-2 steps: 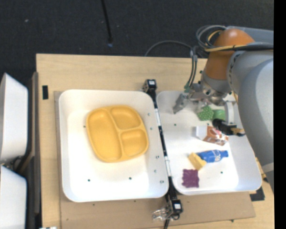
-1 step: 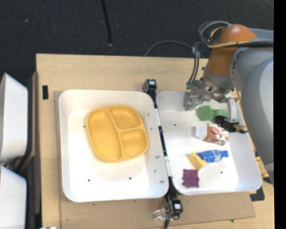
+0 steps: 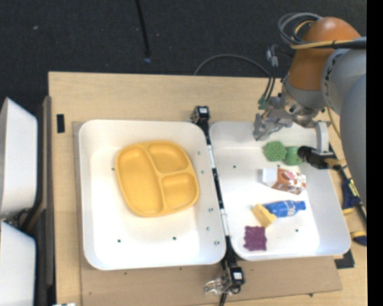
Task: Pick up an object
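Note:
My gripper (image 3: pixel 263 131) hangs over the far edge of the right bin (image 3: pixel 239 145), just up and left of a green knobbly toy (image 3: pixel 276 150). Nothing shows between its fingers. Below the green toy lies a white and red-brown packet (image 3: pixel 285 178). A blue tube with a yellow end (image 3: pixel 279 210) lies nearer the front, and a purple toy (image 3: pixel 255 238) sits at the front of the same bin.
The left bin (image 3: pixel 96 234) holds a yellow divided tray (image 3: pixel 157 177). A black clamp (image 3: pixel 200 114) sits at the far end of the divider between the bins. White boxes (image 3: pixel 16 164) stand off the bench at the left.

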